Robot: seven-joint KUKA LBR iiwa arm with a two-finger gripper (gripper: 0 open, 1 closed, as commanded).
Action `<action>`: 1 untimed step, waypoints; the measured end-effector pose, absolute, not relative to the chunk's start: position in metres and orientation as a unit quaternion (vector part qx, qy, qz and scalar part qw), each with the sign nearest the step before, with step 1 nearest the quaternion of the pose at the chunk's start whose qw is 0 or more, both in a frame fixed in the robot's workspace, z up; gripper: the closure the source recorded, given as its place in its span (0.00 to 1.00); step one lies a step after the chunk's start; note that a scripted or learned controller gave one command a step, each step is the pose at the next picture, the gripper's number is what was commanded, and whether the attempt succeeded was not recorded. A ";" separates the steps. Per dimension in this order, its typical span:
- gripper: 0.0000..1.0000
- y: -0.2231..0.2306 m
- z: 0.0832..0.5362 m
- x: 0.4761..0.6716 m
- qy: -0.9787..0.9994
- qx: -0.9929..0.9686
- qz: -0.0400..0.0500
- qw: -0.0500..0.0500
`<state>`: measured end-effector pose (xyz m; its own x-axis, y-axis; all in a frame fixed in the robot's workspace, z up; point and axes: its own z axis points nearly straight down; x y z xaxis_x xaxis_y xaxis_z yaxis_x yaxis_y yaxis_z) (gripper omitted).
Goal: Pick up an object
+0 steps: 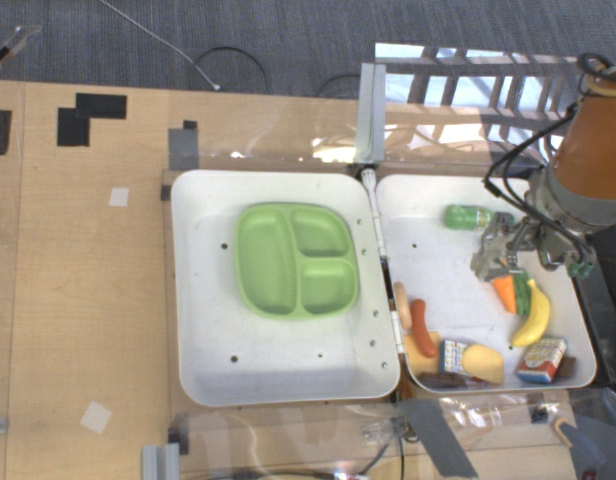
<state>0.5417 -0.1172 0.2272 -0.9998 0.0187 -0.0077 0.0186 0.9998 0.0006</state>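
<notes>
My gripper (496,258) hangs over the middle right of the right bin (428,243). A green bottle (468,216) lies just up and left of it. An orange carrot (504,293) lies directly below it, beside a green pod (523,296) and a yellow banana (533,320). I see nothing held in the gripper.
Along the right bin's front lie a red sausage (420,318), a blue-and-white box (453,355), a yellow lump (485,363) and a red box (543,360). The left bin (203,348) holds a green divided plate (295,260). A metal rack (468,78) stands behind the right bin.
</notes>
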 end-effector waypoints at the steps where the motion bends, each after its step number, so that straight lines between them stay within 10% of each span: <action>1: 1.00 -0.169 0.162 0.488 0.993 -0.115 -0.001 0.002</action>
